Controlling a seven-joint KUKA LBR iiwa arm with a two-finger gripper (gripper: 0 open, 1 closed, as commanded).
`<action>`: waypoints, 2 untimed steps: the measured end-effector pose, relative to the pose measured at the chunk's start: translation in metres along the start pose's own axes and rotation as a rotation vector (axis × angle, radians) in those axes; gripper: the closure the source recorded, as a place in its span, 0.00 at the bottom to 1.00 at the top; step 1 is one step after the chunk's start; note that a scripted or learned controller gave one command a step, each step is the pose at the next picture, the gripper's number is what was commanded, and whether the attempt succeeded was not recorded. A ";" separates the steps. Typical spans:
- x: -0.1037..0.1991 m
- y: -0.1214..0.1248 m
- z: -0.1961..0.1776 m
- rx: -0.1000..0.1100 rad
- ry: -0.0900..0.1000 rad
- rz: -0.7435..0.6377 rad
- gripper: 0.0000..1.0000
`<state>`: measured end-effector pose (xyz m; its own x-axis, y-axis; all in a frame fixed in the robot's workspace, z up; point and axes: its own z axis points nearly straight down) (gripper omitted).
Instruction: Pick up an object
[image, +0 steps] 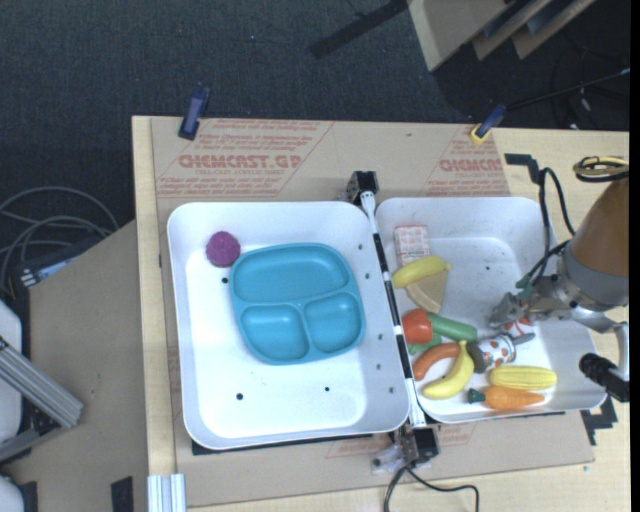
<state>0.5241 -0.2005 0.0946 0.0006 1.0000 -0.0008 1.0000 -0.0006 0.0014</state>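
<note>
the arm (605, 250) reached in from the right and hung its gripper (515, 318) low over the right bin (470, 215). from where i stood the fingertips were a small dark cluster, and i could not tell whether they were spread or pressed together; nothing showed between them.

the candidates for the pick all lay crowded in the near half of that bin, probably where they had slid together. closest to the gripper was a can (496, 351), lying on its side just below the fingertips. beside it lay the corn (521, 378) and the carrot (508, 398), touching along their length. further left sat two bananas (420, 270) (452, 374), a sandwich wedge (430, 293), a chili (440, 326) and a sausage (434, 358), packed against the bin's left wall.

the left bin (200, 330) held a blue tray (295, 302) and a purple ball (223, 248), well apart from the arm.

judging by position, the approach was aimed at the can or its near neighbours; the crowding made a clean grip uncertain.
</note>
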 end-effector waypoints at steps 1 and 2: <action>0.062 0.065 0.000 0.001 0.002 -0.002 1.00; 0.137 0.079 -0.091 0.000 0.002 -0.002 1.00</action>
